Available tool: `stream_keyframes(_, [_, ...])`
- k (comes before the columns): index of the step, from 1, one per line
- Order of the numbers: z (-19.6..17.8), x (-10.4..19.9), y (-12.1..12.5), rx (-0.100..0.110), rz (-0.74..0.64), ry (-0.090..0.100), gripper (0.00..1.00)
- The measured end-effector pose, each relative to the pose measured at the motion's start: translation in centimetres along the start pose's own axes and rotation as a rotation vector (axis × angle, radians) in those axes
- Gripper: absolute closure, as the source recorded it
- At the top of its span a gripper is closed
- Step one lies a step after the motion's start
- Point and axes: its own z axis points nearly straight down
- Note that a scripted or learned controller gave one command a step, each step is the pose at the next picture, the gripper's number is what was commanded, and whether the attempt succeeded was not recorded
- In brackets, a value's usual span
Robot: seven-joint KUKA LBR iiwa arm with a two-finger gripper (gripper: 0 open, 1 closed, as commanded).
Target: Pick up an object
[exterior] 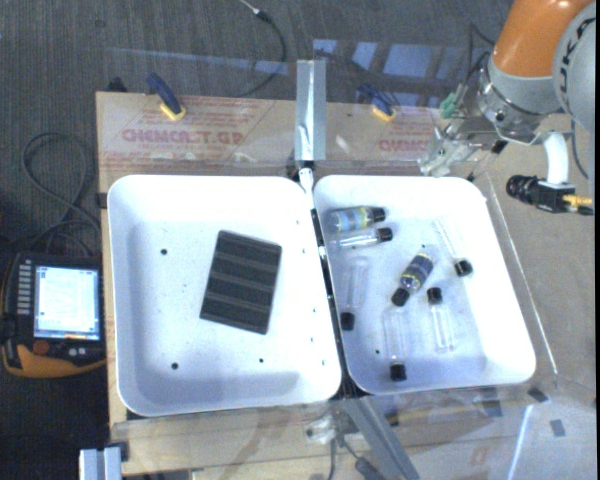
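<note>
My gripper [443, 155] hangs above the far edge of the right bin [500, 268], near its back right corner; its clear fingers blur against the bench. In the right bin lie several small clear bottles with black caps: two [357, 218] side by side at the back left, and one with a blue label [413, 272] in the middle. More clear vials [441, 323] lie toward the front. A dark ribbed rectangular pad [242, 281] lies flat in the left bin [150, 218].
A metal divider post [309, 118] rises behind the seam between the bins. Blue and yellow clamps [165, 96] hold the backboard. A handheld pendant with a lit screen [55, 313] sits on the floor to the left.
</note>
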Motion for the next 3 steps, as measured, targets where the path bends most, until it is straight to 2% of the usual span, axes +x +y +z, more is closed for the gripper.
stream_keyframes(1, [0.0, 0.0, 0.0, 0.000, 0.000, 0.000, 0.00])
stream_keyframes(2, [15.1, -1.6, -0.1, 0.000, -0.017, 0.002, 0.00])
stream_keyframes(3, [17.0, -3.6, -6.0, -0.019, -0.117, 0.004, 0.00])
